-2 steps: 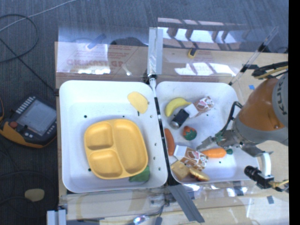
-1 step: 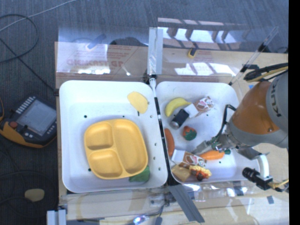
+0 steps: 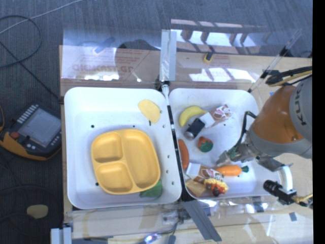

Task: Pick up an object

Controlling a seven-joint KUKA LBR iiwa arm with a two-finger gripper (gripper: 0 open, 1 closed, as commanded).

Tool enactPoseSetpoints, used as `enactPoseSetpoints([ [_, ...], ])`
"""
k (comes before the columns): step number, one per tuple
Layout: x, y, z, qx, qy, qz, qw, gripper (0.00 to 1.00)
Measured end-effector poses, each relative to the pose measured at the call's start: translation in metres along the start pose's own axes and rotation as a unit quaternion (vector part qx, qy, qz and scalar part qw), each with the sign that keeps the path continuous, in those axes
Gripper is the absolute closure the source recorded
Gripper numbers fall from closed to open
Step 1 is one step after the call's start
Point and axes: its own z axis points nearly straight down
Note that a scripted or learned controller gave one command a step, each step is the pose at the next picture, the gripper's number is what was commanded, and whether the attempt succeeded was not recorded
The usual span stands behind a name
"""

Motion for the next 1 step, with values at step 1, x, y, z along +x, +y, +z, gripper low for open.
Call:
enactPoseSetpoints([
  [1,0.0002,-0.0001,0.0001,0.000,0.000,0.000,1.0000,0.00],
])
